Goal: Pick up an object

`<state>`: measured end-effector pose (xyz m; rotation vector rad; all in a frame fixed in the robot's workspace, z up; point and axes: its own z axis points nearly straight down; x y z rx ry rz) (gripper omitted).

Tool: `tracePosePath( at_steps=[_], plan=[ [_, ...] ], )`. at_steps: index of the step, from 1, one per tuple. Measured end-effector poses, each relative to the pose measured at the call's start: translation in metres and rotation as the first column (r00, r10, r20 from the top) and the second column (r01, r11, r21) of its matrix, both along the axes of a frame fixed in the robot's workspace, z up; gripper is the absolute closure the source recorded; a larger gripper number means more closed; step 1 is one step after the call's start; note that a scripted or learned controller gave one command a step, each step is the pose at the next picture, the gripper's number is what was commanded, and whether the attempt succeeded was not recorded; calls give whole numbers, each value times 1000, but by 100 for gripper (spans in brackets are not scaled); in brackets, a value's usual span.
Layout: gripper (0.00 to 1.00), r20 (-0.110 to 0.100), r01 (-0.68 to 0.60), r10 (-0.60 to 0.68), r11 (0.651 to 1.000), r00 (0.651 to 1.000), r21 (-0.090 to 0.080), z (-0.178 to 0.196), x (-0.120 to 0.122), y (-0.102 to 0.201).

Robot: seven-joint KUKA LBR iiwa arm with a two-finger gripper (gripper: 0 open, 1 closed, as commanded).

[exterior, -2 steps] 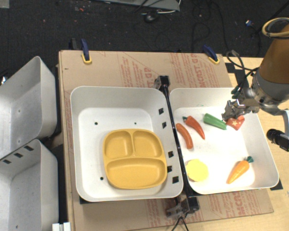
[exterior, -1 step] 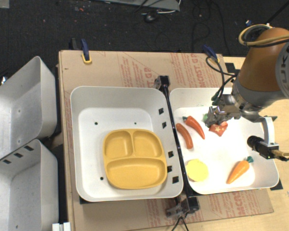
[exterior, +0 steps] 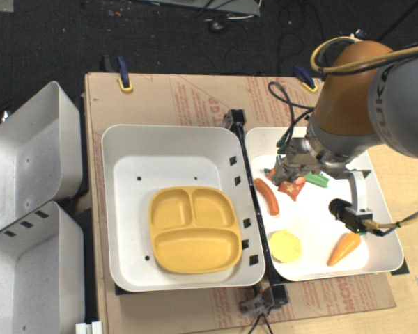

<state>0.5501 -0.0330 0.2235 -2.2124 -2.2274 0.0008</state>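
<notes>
1. Low over the right bin, the gripper hangs just above a red piece; whether its fingers are open or closed cannot be told, as they are dark and blurred against the items beneath.
2. A green piece lies just beside the red one, partly under the wrist.
3. Left of these lies a sausage, near the bin's left wall.
4. Nearer the front lie a yellow round and a carrot, well apart from the gripper.
5. The left bin holds a yellow divided tray.
6. Judging by this, nothing is lifted yet: every item appears to rest on the bin floor, so the grasp and the lift remain to be done.
</notes>
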Motion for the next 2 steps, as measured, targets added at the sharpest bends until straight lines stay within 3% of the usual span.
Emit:
tracePosePath(
  at_steps=[2],
  plan=[
    [100, -1, -2, 2, 1000, 1000, 1, -2, -24, 124]
  ],
)
